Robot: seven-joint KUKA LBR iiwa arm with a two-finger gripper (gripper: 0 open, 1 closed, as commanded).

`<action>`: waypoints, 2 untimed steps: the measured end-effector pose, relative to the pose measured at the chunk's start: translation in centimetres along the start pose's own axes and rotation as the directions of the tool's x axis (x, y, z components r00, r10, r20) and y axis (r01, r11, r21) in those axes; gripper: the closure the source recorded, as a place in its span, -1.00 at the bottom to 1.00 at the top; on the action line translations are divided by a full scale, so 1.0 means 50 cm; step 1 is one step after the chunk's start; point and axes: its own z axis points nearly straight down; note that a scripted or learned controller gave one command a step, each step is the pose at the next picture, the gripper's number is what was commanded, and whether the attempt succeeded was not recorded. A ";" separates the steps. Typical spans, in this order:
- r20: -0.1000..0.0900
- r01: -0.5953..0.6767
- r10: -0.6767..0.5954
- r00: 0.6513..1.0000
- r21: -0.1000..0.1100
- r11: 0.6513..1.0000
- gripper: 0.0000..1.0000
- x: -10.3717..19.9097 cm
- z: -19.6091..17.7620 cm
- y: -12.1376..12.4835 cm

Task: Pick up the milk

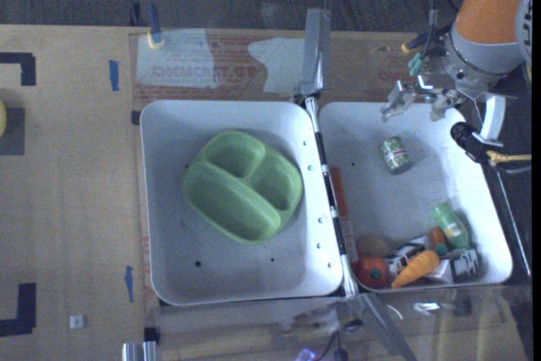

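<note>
One fixed camera looks down aslant from above the bench (76, 182); both bins (169, 266) are in frame.

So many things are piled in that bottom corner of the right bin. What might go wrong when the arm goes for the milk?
The milk carton lies jammed among the carrot, the tomato and the green bottle, so the gripper may well grab or shove a neighbour instead. The pile also sits against the right bin wall, which could block a finger. The gripper hangs at the far end, near the small can, which it might nudge on its way.
</note>
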 end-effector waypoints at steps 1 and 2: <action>0.000 -0.186 0.186 0.983 0.002 0.983 -1.00 -0.061 0.210 -0.132; 0.000 -0.188 0.188 0.982 -0.001 0.982 1.00 -0.063 0.189 -0.130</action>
